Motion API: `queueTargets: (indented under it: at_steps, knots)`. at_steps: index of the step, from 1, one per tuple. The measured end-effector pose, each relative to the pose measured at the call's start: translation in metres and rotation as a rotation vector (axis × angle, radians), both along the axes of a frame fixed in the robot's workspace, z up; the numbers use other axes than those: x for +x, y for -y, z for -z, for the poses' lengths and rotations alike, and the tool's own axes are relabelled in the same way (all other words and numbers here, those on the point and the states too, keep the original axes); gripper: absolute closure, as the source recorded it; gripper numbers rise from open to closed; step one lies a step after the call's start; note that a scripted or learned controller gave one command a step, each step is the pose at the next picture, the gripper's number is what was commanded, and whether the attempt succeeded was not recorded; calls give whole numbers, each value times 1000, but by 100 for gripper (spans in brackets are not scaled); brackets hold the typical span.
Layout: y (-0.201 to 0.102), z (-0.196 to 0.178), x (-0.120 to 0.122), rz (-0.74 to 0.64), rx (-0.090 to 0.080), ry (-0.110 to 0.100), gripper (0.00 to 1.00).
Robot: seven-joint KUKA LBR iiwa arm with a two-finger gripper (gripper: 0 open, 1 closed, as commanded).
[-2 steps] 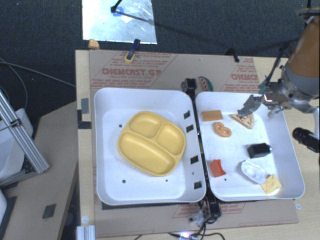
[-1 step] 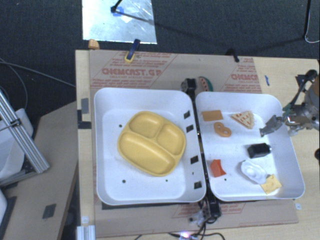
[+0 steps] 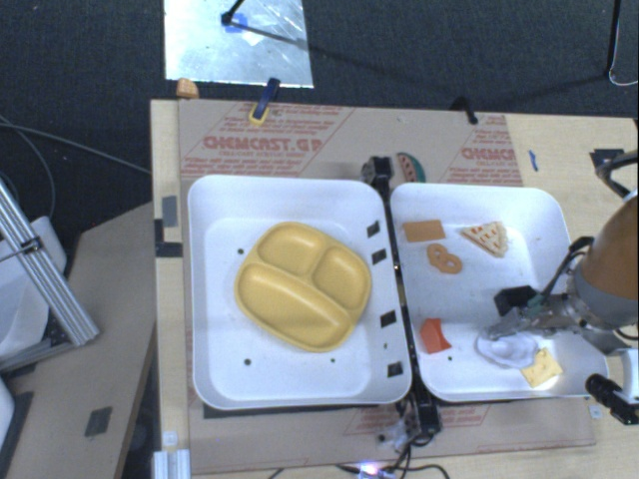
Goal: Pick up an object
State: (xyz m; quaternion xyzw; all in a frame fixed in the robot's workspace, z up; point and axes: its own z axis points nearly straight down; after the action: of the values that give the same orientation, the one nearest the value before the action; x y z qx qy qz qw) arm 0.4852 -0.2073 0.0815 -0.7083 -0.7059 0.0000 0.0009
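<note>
The end effector (image 3: pixel 504 332) sits low in the right bin (image 3: pixel 539 208), right on a soft, see-through white thing (image 3: pixel 507 348). I cannot tell how its tips are set. A yellow holey cheese piece (image 3: pixel 541 367) lies just beside it. The cardboard on the table (image 3: pixel 329 133) reads "CHEMCAST".

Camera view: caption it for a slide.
Claw low in the right bin over a white lump, yellow tray in the left bin.

Red lettering "CHEMCAST GP" runs across the brown protective sheet (image 3: pixel 300 133) under the bins, repeated, partly hidden, at the right.
</note>
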Motion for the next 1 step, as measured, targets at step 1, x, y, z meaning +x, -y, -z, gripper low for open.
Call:
queueTargets:
  at_steps: [1]
  knots:
    - [-1, -4, 2, -4, -2, 5, 0]
